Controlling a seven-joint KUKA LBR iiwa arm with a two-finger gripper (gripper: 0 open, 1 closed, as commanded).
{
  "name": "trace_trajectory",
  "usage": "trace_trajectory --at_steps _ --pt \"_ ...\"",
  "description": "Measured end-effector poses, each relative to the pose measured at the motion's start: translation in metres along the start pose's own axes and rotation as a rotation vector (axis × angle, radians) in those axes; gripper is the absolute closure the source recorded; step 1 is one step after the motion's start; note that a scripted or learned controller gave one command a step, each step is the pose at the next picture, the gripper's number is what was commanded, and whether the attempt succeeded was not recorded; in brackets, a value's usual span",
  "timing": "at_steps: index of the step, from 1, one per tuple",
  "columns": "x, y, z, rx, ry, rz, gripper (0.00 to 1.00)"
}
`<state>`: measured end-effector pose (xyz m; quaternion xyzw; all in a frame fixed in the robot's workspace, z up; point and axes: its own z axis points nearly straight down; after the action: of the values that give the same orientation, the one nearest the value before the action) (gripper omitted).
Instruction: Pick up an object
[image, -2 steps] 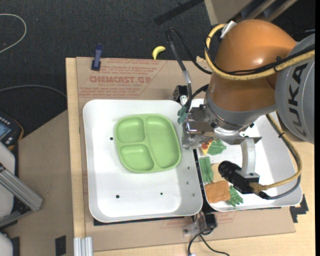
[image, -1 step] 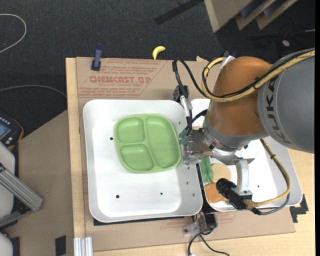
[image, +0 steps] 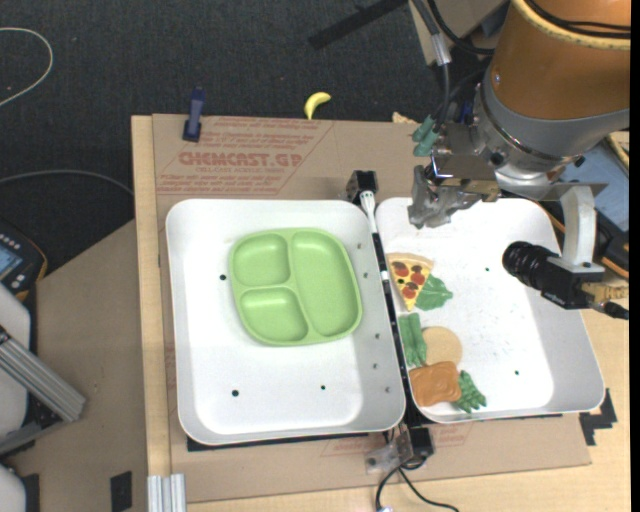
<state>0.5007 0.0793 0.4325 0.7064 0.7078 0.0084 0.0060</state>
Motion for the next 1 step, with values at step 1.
trace_trajectory --at_steps 1 --pt "0.0674 -0.0231 0.024 0.025 -0.003 -0.005 1.0"
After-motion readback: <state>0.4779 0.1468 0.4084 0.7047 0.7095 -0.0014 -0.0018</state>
